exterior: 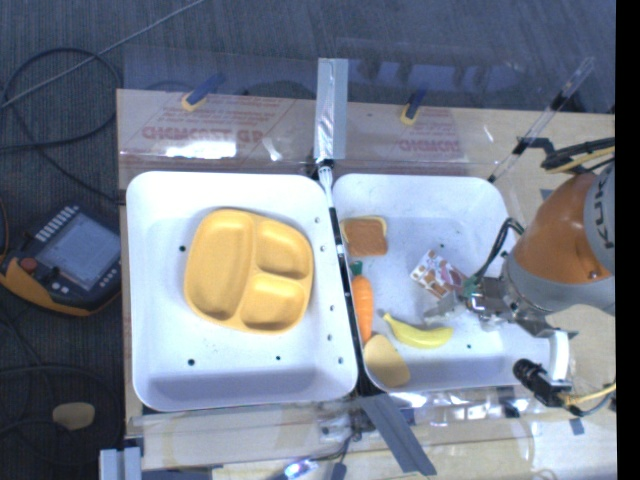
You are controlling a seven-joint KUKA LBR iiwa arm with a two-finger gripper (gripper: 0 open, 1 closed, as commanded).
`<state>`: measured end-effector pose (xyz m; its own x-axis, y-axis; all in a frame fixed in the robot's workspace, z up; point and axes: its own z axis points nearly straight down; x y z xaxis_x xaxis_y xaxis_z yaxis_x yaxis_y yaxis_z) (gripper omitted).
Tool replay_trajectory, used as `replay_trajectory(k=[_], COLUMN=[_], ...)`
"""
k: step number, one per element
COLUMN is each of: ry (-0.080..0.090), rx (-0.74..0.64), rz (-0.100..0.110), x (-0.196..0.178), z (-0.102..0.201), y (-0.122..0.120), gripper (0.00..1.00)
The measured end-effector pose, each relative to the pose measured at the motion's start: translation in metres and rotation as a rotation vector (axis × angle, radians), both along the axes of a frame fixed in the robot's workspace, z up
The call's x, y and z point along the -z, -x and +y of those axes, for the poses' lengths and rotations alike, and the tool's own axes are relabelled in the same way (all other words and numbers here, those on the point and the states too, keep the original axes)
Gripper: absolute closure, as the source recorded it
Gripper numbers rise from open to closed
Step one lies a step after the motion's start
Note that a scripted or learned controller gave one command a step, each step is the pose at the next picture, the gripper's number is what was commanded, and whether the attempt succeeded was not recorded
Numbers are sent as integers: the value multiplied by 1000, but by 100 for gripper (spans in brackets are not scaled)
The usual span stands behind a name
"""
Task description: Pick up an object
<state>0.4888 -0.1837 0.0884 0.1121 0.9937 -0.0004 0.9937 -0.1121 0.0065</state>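
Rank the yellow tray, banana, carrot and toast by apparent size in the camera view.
1. yellow tray, far the largest.
2. banana and carrot: too alike to rank.
3. toast, a little shorter, though wider than either.

I see two white bins side by side on the table [560,128]. The left bin [160,358] holds a yellow divided tray [249,269] with three compartments, lying roughly at its centre. The right bin [480,198] holds a slice of toast [364,235] near its upper left corner, a carrot [362,308] along its left wall, a tan rounded piece [386,361] at the lower left, a banana [420,334] just right of the carrot, and a small printed packet [437,273] above the banana. The arm [565,243] reaches in from the right; its claw [468,300] sits low in the right bin, just right of the banana and below the packet. A handheld control pendant [62,260] lies on the floor left of the table.
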Motion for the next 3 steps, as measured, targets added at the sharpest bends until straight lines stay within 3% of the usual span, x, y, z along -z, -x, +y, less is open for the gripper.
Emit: replay_trajectory(k=[1,2,3], ry=[4,-2,-1], rx=[60,147,93], rz=[-6,14,1], x=[0,-32,0], z=[11,-9,-9], y=[-106,-63,-98], gripper=[0,0,0])
